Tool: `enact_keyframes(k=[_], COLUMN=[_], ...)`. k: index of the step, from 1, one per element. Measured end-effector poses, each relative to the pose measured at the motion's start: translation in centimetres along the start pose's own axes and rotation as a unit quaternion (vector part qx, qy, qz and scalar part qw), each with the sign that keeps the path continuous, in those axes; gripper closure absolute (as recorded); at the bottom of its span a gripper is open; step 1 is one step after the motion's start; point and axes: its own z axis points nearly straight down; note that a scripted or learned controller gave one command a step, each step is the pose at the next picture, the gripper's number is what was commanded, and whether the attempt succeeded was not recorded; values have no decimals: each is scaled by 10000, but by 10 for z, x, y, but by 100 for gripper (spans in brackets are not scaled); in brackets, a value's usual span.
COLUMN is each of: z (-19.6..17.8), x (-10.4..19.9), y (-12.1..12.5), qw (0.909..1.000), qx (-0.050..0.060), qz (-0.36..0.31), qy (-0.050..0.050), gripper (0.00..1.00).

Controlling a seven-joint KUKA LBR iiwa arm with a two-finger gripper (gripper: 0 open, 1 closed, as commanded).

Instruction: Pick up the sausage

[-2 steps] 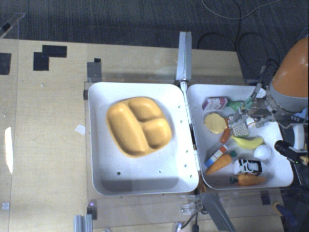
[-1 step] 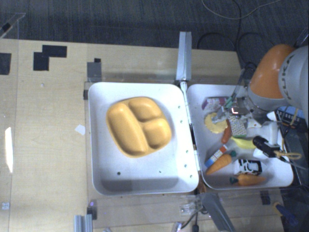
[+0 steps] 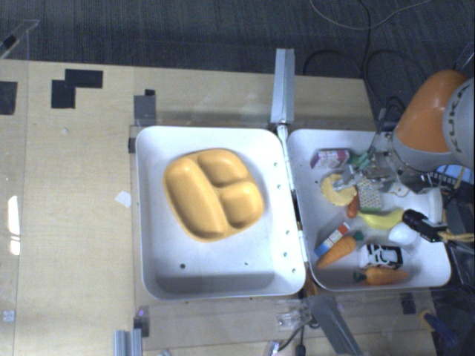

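The sausage (image 3: 353,205) is a small red-orange piece in the right bin (image 3: 300,199), lying between a yellow food piece (image 3: 336,190) and a banana (image 3: 381,217). My gripper (image 3: 367,182) reaches in from the right and hangs just above and to the right of the sausage. The wrist's dark and metallic parts cover that spot, so I cannot make out whether anything is held.
The right bin also holds a pink-labelled can (image 3: 331,157), two carrots (image 3: 338,249) (image 3: 384,275), a black-and-white item (image 3: 383,255) and a white piece (image 3: 404,233). The left bin (image 3: 156,273) carries a yellow three-part plate (image 3: 213,193). A metal divider (image 3: 283,87) stands between the bins.
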Motion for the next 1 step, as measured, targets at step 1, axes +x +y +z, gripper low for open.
enact_keyframes(k=[1], z=[0], x=[1], y=[0], qw=[9996], qx=[-19], qz=[-294], qy=[-37], gripper=[0])
